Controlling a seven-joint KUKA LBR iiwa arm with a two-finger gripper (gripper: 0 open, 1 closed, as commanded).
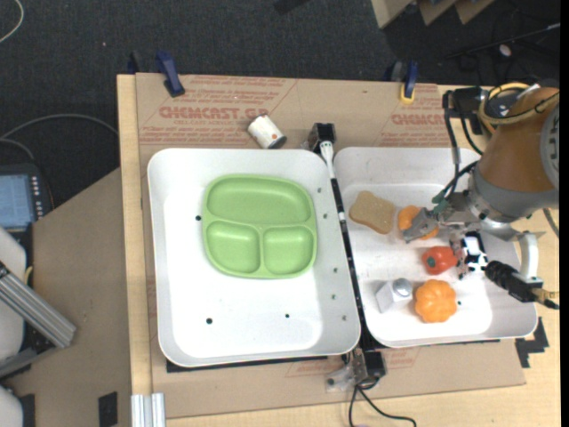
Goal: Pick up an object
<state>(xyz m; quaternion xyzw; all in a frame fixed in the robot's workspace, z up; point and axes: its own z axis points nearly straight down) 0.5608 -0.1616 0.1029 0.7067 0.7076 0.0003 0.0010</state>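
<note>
Counter (267, 105): brown board bearing two shallow white bins side by side; red lettering on far part partly legible only; near edge crossed by cables.
Left bin (178, 310): holds green divided plate (260, 225), three compartments, lying flat toward far half; a few small dark specks on white floor.
Right bin (391, 327): near right corner cut off behind arm hardware and a black part.
Pumpkin (435, 300): small, orange, nearest item in right bin, well toward near wall.
Grey block (393, 292): just beside pumpkin on its left, a rounded silver piece on top; identity hard to make out.
Tomato (438, 259): red, rounded, green tip; between pumpkin and claw, just on the near side of claw.
Black-and-white item (472, 258): small, just right of tomato, partly under wrist; cannot identify.
Claw (427, 223): low over right bin, reaching in from right; finger opening not readable against clutter, grip cannot tell.
Orange object (408, 219): touching or overlapped by claw tips, right half hidden; whether between tips cannot tell.
Bread slice (372, 212): tan, flat, left of orange object, apart from claw.
Arm (516, 158): grey with orange band, covers far right corner of right bin.
Far counter: small white cylinder (265, 132) on its side; blue clamp (169, 73) at far edge.
</note>
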